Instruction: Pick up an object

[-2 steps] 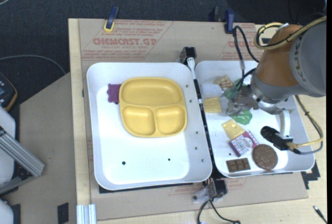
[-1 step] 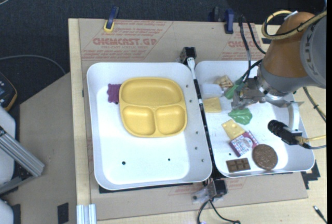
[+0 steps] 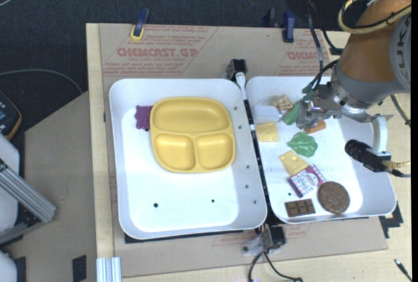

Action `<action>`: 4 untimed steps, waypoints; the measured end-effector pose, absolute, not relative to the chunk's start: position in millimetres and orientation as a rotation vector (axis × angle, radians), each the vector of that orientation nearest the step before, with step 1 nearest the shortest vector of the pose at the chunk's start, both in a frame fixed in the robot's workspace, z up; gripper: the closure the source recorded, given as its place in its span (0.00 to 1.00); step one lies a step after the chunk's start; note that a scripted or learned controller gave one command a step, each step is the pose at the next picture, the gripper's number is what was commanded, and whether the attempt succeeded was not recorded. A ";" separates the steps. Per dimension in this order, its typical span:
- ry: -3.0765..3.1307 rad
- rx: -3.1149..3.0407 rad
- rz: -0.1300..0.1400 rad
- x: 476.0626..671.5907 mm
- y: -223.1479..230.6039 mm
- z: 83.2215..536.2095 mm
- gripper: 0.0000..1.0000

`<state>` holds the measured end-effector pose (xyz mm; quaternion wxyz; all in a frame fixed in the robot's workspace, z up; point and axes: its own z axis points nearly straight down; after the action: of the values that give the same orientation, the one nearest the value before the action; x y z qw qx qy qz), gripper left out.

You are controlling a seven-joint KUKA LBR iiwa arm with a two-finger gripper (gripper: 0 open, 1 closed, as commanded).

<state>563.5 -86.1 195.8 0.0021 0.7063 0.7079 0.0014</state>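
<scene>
Dark carpet is seen round the bench w/ two white bins. Right bin (image 3: 379,199) holds small toy foods. Gripper (image 3: 312,112) is low at its far side, by a soft green leaf (image 3: 302,143). Finger state can't be told. Leaf looks light, floppy; best pinched at middle.

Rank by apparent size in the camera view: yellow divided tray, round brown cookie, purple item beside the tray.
1. Yellow divided tray
2. Round brown cookie
3. Purple item, though the tray partly hides it.
</scene>
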 end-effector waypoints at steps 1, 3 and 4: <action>2.220 2.217 0.004 564.5 -85.8 226.6 1.00; 2.224 2.220 0.000 559.3 -33.0 233.1 1.00; 2.222 2.224 -0.004 563.3 -39.8 214.3 1.00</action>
<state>563.3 -39.8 214.3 -0.0012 0.7075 0.7067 -0.0012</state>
